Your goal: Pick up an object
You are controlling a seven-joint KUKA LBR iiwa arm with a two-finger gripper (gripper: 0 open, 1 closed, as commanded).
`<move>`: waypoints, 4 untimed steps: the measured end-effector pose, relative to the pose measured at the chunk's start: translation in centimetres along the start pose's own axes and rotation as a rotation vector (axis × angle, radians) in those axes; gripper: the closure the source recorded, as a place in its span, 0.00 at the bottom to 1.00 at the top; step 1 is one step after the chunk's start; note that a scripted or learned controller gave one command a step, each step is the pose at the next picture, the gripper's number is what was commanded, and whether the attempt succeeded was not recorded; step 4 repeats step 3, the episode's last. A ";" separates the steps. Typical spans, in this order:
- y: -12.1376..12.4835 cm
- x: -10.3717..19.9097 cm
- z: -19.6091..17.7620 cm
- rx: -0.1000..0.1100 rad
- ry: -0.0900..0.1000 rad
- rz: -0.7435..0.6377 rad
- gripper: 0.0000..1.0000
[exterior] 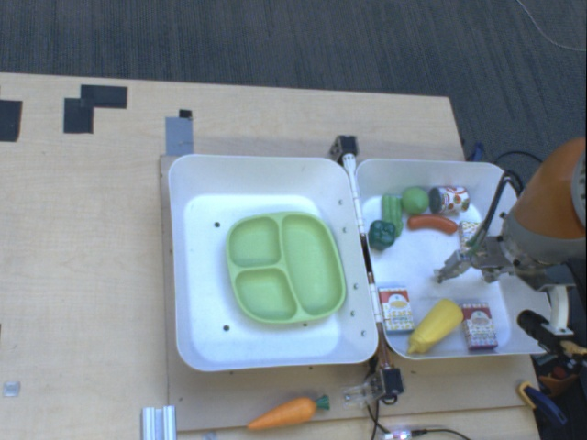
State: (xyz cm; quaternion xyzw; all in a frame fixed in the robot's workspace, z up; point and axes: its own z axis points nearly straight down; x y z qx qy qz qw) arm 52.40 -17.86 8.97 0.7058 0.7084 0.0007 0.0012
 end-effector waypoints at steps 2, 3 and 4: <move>0.1 0.0 -1.1 -0.003 -0.001 -0.004 0.00; -3.4 4.9 0.2 -0.008 -0.004 0.001 0.00; -3.4 4.9 0.2 -0.008 -0.004 0.001 0.00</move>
